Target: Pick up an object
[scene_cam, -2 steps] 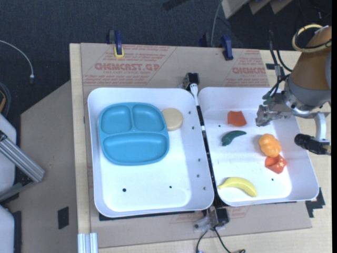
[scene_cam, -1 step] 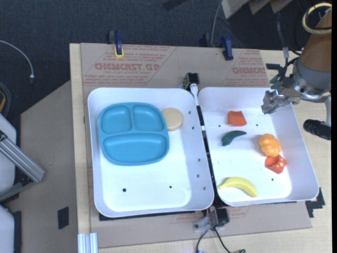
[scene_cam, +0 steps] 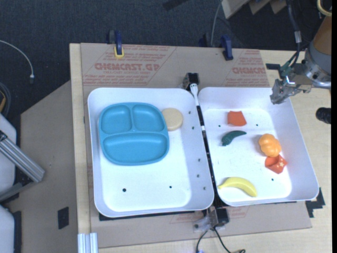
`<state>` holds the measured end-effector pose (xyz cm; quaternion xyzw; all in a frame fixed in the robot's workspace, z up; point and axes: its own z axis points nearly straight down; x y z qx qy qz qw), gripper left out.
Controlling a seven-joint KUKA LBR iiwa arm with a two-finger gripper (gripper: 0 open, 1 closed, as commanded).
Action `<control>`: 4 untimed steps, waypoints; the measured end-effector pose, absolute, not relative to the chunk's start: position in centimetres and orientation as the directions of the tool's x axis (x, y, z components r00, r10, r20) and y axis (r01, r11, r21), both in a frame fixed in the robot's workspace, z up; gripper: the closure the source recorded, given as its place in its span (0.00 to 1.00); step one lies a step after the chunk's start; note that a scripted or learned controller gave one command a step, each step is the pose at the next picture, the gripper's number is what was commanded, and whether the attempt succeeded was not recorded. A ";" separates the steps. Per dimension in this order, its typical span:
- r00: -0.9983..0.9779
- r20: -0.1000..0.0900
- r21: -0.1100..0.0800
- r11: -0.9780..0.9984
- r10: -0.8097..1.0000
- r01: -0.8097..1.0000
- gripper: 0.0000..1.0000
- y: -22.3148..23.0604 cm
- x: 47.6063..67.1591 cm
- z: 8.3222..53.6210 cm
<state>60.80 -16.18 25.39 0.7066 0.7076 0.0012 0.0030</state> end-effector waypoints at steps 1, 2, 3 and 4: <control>-0.006 0.002 -0.002 0.006 1.000 1.000 1.00 -10.4 61.3 24.0; -0.006 0.002 0.001 0.006 1.000 1.000 1.00 -5.4 61.7 24.7; -0.005 0.002 -0.002 0.005 1.000 1.000 1.00 -0.8 61.1 24.5; -0.007 0.002 -0.001 0.007 1.000 1.000 1.00 5.5 61.7 23.4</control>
